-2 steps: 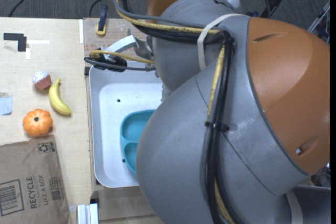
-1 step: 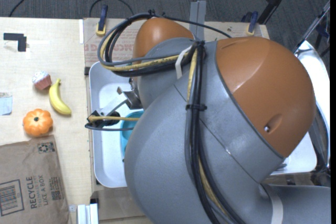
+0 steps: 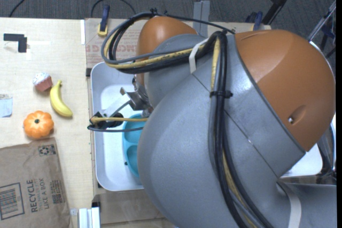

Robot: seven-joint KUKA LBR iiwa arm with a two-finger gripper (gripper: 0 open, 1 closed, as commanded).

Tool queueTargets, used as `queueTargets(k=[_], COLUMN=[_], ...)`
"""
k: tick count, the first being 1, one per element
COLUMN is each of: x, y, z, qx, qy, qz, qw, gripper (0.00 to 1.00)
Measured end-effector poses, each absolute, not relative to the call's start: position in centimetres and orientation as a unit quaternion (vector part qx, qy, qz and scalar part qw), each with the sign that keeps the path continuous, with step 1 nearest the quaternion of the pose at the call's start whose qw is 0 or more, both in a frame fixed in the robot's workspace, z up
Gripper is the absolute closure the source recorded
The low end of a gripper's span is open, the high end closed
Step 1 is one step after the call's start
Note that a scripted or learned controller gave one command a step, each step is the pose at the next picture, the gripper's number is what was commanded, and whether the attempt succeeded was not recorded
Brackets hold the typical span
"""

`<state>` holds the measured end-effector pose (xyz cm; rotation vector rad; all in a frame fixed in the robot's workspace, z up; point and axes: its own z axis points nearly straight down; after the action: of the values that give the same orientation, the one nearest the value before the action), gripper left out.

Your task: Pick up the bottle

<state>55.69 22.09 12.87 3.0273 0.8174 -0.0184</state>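
The arm [image 3: 230, 131] fills the near field, bent over the white bin [image 3: 107, 168]. A blue object [image 3: 131, 141], possibly the bottle, lies in the bin, partly under the arm. The gripper [image 3: 133, 100] sits low above it; whether it is parted or closed, or grips anything, cannot be told. Risk: the bottle may slide against the bin wall. On the bench [image 3: 32, 56] beyond lie 1 banana [image 3: 60, 100], 1 pumpkin [image 3: 38, 124] and 1 cupcake [image 3: 43, 82].
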Motion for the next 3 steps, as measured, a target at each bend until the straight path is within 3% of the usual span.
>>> queueTargets(k=[1, 2, 3], x=[52.0, 50.6, 51.1], y=[22.4, 9.9, 14.5], z=[9.3, 21.5, 25.9], qx=[0.876, 0.871, 0.745], qy=[0.482, 0.491, 0.667], qz=[-0.0038, -0.0023, -0.0021], qw=[0.0, 0.0, 0.0], gripper=[1.0, 1.0, 1.0])
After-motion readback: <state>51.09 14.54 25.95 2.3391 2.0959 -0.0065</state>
